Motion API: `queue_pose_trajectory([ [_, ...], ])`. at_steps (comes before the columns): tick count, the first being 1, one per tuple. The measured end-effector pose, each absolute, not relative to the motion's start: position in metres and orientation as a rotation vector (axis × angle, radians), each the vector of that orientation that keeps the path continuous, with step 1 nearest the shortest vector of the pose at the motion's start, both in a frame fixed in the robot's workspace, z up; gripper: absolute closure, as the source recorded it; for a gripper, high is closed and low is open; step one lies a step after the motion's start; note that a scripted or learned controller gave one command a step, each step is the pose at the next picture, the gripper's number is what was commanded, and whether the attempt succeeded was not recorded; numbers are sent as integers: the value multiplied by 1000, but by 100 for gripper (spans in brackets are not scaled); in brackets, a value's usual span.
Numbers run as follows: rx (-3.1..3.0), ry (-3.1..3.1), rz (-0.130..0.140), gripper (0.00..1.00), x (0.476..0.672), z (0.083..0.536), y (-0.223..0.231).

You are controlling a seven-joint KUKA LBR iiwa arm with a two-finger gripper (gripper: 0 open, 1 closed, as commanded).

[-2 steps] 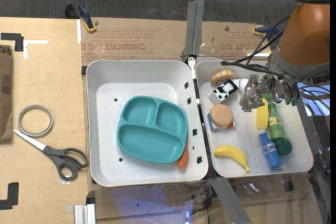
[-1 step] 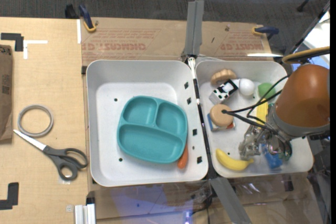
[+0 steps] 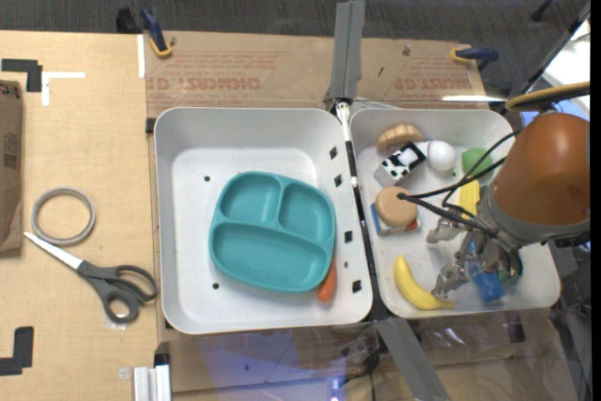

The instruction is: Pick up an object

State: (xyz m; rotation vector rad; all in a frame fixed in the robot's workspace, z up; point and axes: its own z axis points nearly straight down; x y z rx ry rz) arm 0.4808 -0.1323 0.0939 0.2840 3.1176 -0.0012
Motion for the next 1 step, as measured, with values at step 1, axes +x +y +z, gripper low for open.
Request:
queue_pose_trajectory([
  [1, 199, 3133, 1, 0, 544, 92, -107],
])
